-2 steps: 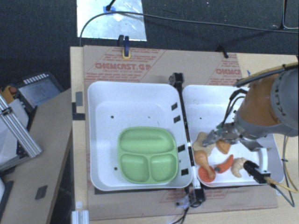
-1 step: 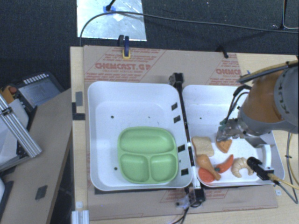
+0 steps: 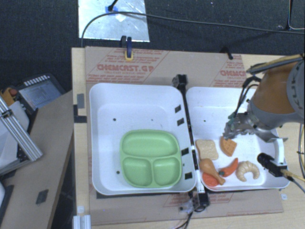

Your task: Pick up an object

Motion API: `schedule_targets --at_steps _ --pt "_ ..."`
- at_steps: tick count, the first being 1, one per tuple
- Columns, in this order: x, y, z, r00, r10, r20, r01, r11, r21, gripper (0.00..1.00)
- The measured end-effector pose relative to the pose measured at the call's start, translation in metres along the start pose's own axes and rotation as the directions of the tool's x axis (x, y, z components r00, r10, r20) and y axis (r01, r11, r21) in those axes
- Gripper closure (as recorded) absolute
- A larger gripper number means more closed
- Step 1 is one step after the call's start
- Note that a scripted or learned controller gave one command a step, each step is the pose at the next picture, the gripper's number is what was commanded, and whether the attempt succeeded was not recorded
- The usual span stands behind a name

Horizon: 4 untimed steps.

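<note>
We look down at the right bin [image 3: 209,104]. Our gripper [image 3: 233,130] hangs low over it, and the orange wedge [image 3: 228,146] lies right under its tip, a little toward the front edge. They look like they touch, or almost touch. We cannot tell if the gripper is clenched or let go; the view is too blurry there. The wedge is small, orange and shaped like a slice, with its pointy end facing the front. Beside it lies a piece of toast [image 3: 207,149].
</note>
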<state>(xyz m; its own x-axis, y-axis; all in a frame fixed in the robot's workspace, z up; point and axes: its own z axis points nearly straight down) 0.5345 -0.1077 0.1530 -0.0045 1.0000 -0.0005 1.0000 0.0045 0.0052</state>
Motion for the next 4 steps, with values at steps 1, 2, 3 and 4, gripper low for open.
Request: schedule_targets --at_steps 1,2,3,4 --pt "-0.005 0.007 -0.046 1.000 0.001 0.001 -0.001 1.000 -0.001 1.00" --pt "-0.009 0.013 -0.110 1.000 0.000 0.002 0.000 1.000 -0.004 1.00" --pt "0.041 0.014 -0.114 1.000 -0.004 -0.001 0.004 1.000 0.002 1.00" --pt "0.085 0.021 -0.101 1.000 -0.004 -0.002 0.004 1.000 0.004 1.00"
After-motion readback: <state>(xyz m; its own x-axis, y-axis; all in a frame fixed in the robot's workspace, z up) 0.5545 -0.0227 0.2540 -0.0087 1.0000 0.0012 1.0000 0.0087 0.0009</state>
